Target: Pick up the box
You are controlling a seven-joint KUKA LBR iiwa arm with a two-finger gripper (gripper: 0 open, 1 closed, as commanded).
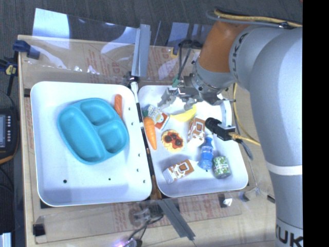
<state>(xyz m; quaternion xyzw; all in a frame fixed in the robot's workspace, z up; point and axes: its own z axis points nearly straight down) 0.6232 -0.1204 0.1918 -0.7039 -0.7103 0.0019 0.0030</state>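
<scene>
Arm over the right bin, box lying near its front edge.

In the left bin (46, 179) sits a blue divided tray (92, 129). In the right bin (236, 181), the box (179, 170) is small, white and brown with printed panels, lying beside a blue bottle (206, 152). The gripper (177, 94) hangs over the bin's back end; I cannot tell how its fingers stand.

You are looking at a bulky, smooth grey arm (272, 86) with rounded casings, an orange band (222, 48) above the wrist, dark "KUKA" lettering on its shell, yellow and black cables running alongside, and a small metallic gripper (177, 98).
</scene>
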